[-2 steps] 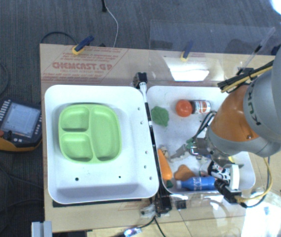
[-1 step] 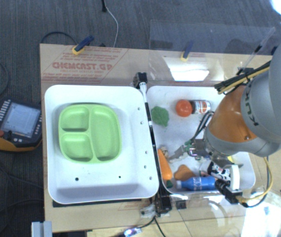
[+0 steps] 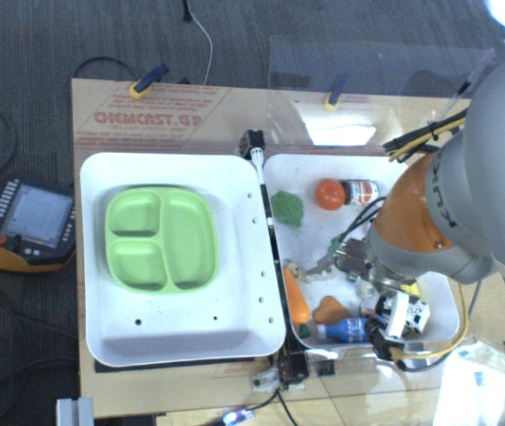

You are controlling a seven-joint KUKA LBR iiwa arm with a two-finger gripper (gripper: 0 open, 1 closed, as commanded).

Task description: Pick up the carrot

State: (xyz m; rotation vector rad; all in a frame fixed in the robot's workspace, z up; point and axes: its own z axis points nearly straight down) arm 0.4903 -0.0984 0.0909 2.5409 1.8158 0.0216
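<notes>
carrot (image 3: 296,299) in right bin (image 3: 316,236), green plate (image 3: 161,238) in left bin (image 3: 154,331)

The brown bench board (image 3: 145,122) carries two white bins touching side by side: the near bin (image 3: 298,171) beneath the gripper (image 3: 327,263), the far bin (image 3: 92,318) beside it, away from the arm. A left clamp (image 3: 148,80) and a right clamp (image 3: 335,91) sit on the board's edge, well apart from the gripper

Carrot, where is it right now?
In the camera view, the carrot lies in the right bin, along its left wall toward the near corner, with a small orange lump just to its right and a blue bottle below that.
</notes>
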